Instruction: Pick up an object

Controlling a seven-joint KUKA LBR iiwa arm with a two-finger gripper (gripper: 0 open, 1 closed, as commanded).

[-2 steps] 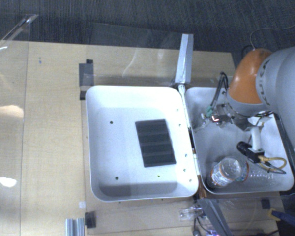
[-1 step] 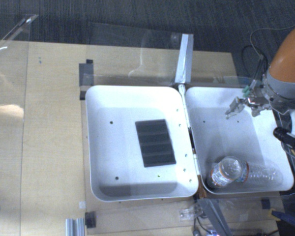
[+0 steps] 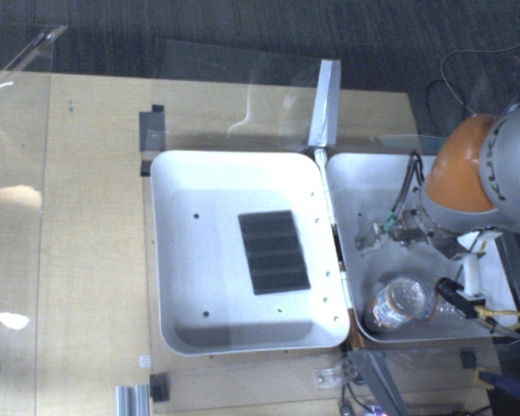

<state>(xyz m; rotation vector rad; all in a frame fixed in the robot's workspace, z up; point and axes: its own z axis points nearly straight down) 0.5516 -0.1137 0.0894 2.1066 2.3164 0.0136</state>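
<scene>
From my seat I see the arm (image 3: pixel 503 167) coming in over the tabletop's (image 3: pixel 78 232) right edge, its orange band (image 3: pixel 458 167) bulging above the right bin (image 3: pixel 364 189). The wrist bends down and toward the tabletop's left, so the end effector (image 3: pixel 403 230) hangs low over the middle of that bin, just above its white floor. At this slant it reads as a small grey tangle of metal, and I cannot tell whether it is spread or pressed together; nothing shows held in it.

A clear crumpled plastic bottle (image 3: pixel 399 302) lies in the right bin, toward the tabletop's near edge, close to the end effector but apart from it.

The left bin (image 3: pixel 199 189) sits beside the right one, nearer the tabletop's middle, their rims touching. A dark ribbed pad (image 3: pixel 274 251) lies flat in the centre of it, slightly turned against the bin's walls, well apart from the end effector
</scene>
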